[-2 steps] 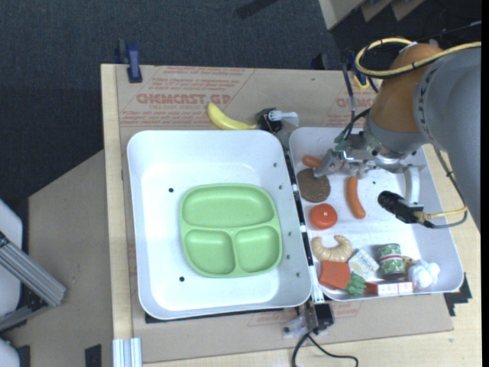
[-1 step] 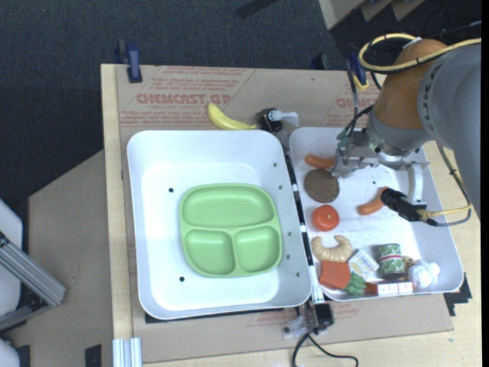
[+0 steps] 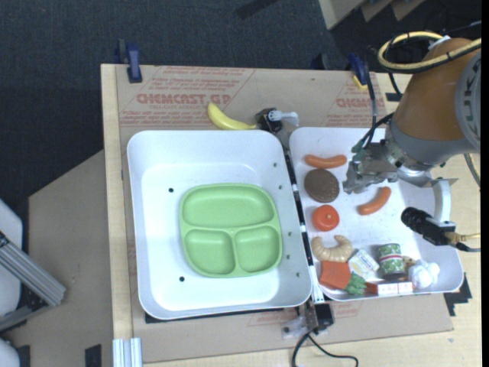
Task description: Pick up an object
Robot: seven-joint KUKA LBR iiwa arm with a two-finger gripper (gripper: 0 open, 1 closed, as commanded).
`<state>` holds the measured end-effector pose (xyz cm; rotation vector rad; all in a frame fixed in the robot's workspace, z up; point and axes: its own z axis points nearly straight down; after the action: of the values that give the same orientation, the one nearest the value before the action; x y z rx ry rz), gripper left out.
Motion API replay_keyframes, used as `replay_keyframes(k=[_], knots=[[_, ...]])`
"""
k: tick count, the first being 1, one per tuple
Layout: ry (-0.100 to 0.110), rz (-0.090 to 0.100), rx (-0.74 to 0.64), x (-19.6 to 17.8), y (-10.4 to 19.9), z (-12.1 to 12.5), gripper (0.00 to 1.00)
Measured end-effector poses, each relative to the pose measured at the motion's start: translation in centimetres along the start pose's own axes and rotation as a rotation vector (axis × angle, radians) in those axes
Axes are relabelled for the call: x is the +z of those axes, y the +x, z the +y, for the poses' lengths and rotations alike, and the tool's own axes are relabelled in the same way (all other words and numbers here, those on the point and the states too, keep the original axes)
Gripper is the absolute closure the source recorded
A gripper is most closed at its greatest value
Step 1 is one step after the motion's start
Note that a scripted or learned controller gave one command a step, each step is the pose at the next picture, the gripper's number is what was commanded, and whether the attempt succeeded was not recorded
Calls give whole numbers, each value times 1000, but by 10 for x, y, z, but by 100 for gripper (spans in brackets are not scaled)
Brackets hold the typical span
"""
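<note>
You see the gripper [image 3: 365, 176] low in the right bin [image 3: 452, 274]; whether its jaws are parted or clenched, you cannot tell. A sausage [image 3: 374, 200] lies just beside, a brown patty [image 3: 322, 184] near; crowding could spoil the grasp.

One fixed camera above the bench, looking down at a slant, both white bins [image 3: 145, 205] in frame

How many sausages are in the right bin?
2. One orange-red sausage lies near the far edge of the shallow white right bin, above the round brown patty. The other orange-red sausage lies mid-bin, just below the gripper. The arm may hide more.
</note>
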<state>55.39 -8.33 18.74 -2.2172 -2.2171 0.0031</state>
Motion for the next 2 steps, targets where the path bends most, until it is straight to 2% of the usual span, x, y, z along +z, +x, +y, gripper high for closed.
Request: replay_keyframes(k=[1, 2], knots=[[-4, -2, 0, 3, -1, 3, 0], [1, -1, 1, 101, -9, 0, 0]])
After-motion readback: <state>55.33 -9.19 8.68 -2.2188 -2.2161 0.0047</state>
